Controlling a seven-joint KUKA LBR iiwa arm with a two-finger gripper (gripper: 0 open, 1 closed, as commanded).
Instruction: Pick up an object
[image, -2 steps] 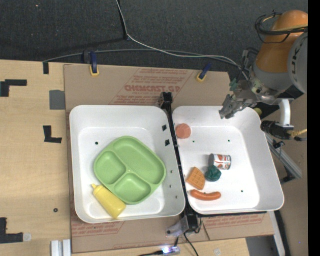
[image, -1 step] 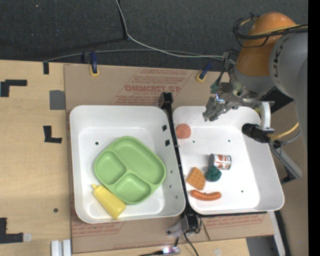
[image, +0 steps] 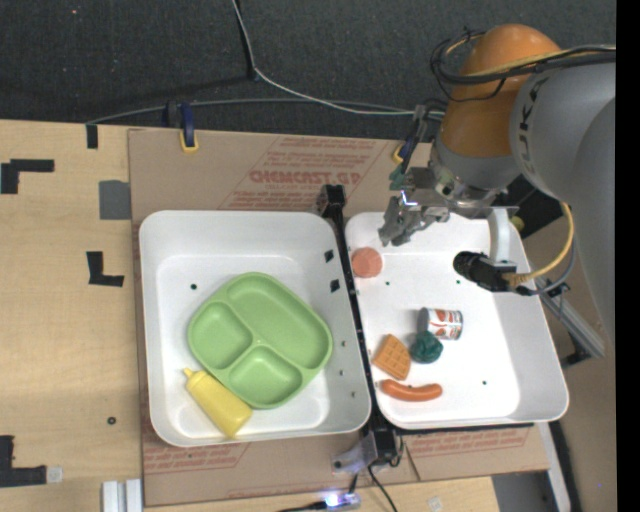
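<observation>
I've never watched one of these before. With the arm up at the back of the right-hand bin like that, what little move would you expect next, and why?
Probably a short move forward and left, then down. The gripper hangs over the back-left corner of the right bin, and the pink round piece lies just in front of it, apart from the other toys, so it seems the easiest target.

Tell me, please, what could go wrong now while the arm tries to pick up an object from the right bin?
1. The gripper hangs near the right bin's back left corner; coming down there, it may hit the wall.
2. The pink round piece looks flat and may slip out.
3. The waffle, green piece and can crowd together, so a grasp may push a neighbour.
</observation>
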